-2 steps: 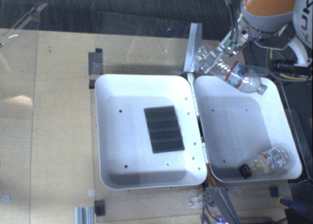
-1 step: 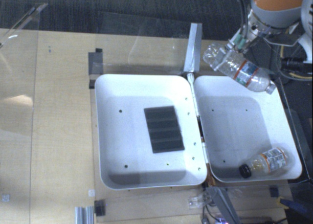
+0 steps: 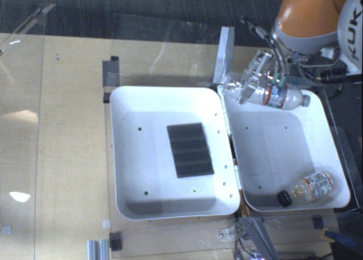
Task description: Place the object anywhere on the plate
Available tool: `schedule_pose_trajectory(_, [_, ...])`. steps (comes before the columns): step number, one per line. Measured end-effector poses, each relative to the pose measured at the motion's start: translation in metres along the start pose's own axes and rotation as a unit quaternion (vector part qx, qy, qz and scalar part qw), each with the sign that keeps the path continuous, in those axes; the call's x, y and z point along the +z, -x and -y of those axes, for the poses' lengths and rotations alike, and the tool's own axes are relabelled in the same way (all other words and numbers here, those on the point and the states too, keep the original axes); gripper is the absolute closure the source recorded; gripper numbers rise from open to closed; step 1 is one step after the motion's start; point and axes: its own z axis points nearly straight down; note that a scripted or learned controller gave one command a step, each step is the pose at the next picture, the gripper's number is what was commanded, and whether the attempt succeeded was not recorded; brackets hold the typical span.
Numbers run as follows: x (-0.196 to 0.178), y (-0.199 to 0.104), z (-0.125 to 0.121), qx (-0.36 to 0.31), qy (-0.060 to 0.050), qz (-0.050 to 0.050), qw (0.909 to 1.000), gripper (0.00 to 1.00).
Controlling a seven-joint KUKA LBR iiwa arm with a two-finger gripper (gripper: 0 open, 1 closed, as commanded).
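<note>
Wooden bench (image 3: 62, 156) bearing two white bins (image 3: 130, 156)

1 fixed camera above bench (image 3: 57, 139), slanted downward, both bins (image 3: 127, 139) in frame

The arm (image 3: 317, 9) runs off the top and right edges, so most of it is cut away. Its gripper (image 3: 258, 83) sits in a tangle of cables over a clear bottle (image 3: 278, 97), whose middle it covers. Too cluttered to read the grip.
</note>
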Motion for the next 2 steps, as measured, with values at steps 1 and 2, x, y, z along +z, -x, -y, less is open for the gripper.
schedule_pose_trajectory(1, [-0.013, 0.001, -0.002, 0.0, 0.003, 0.004, 1.0, 1.0])
schedule_pose_trajectory(2, [0.013, -0.059, 0.003, -0.164, 0.0, -0.001, 0.9864, 1.0])
